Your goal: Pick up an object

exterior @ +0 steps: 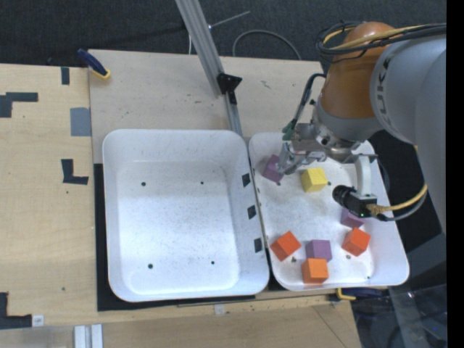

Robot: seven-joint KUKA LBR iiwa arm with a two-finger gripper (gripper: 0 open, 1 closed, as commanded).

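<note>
My gripper (pixel 288 161) hangs low over the far left part of the right bin (pixel 397 265). A small purple block (pixel 271 170) lies right against its left side, by the bin's left wall. Whether the block is touched or held cannot be made out. A yellow block (pixel 314 179) sits just to the right of the gripper. Nearer the front lie an orange block (pixel 286 244), a purple block (pixel 318 249), another orange block (pixel 315 270) and a third orange block (pixel 356 241). One more purple block (pixel 352 219) rests partly under the arm's black fitting.
The left bin (pixel 174 209) stands beside the right one, their walls meeting in the middle. A slanted metal rail (pixel 206 42) runs down from the back to the bins' junction. The grey arm with its orange band (pixel 359 71) covers the right bin's far right.
</note>
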